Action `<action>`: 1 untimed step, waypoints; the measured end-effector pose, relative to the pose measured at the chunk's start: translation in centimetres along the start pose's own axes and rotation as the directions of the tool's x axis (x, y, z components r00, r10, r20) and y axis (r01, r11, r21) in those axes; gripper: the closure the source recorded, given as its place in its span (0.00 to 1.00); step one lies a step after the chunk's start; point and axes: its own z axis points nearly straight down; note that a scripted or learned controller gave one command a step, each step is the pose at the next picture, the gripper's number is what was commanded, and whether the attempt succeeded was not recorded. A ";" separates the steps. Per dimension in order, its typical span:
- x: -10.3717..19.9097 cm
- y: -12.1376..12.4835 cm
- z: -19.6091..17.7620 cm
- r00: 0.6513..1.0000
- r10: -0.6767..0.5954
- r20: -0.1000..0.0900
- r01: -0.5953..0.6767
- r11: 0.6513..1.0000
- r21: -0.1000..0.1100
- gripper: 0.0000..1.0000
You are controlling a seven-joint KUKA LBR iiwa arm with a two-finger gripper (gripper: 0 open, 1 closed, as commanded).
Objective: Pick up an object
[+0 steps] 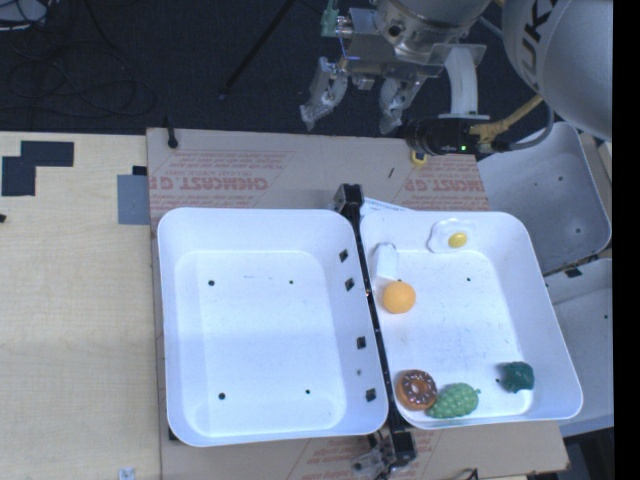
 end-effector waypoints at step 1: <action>-0.5 0.0 -0.8 1.000 0.006 0.005 -0.006 1.000 0.005 1.00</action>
